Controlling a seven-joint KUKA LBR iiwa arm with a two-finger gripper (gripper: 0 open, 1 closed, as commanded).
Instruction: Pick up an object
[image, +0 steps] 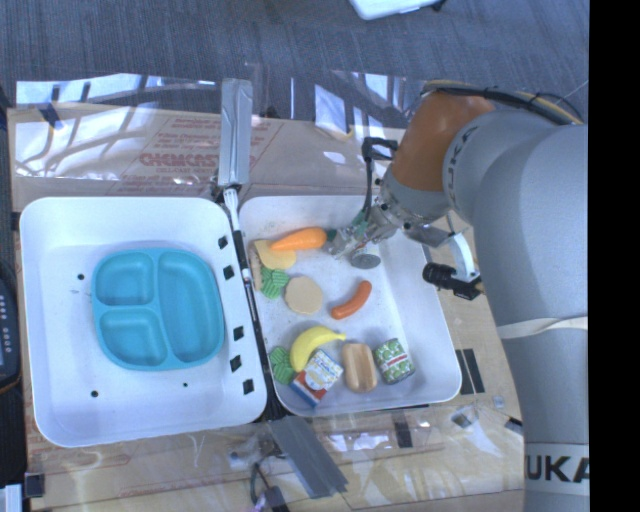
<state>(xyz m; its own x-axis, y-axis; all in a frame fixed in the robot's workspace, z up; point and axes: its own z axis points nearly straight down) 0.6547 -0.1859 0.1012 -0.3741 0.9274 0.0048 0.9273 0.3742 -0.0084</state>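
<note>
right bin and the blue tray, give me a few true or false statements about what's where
1. The blue three-compartment plastic tray lies in the left white bin. True.
2. The orange toy carrot lies in the blue tray. False: it lies in the right white bin, near its far edge.
3. The yellow toy banana sits in the right bin's near part. True.
4. The end effector hovers over the left bin. False: it is over the right bin, beside the carrot.
5. The orange toy sausage lies on the bench outside the bins. False: it is in the right bin.
</note>
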